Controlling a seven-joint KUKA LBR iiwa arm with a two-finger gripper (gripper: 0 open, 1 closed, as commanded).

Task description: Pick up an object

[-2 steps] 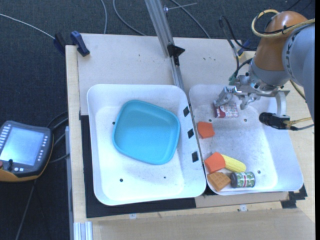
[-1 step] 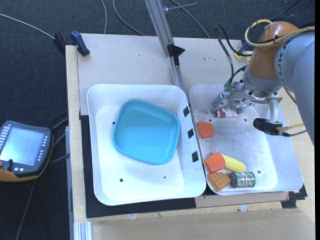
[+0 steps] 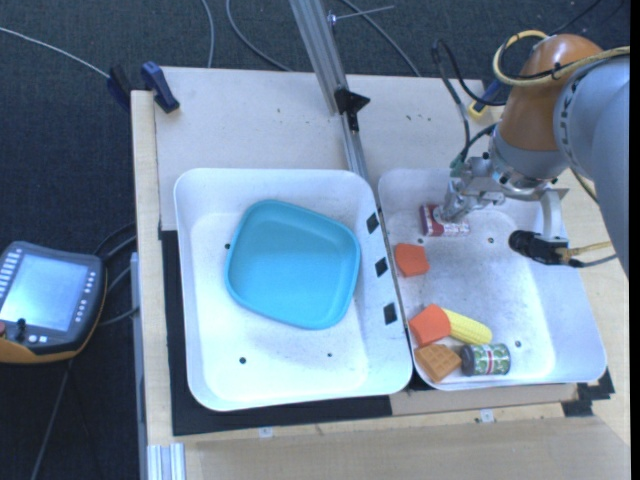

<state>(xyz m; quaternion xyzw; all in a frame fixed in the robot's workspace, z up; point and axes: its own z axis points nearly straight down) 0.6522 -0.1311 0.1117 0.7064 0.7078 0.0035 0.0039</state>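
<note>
Horizontal red-white packet (image 3: pixel 443 223) lies under hand (image 3: pixel 456 208).

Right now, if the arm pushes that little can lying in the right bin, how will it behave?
The can lies on its side, so it would probably roll. It looks rigid and light. The corn beside it might block it.

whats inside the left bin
One thing: a blue plate lying flat in the left bin, slightly toward the bin's far side. Whatever may lie under the plate is covered, so that cannot be told.
</note>
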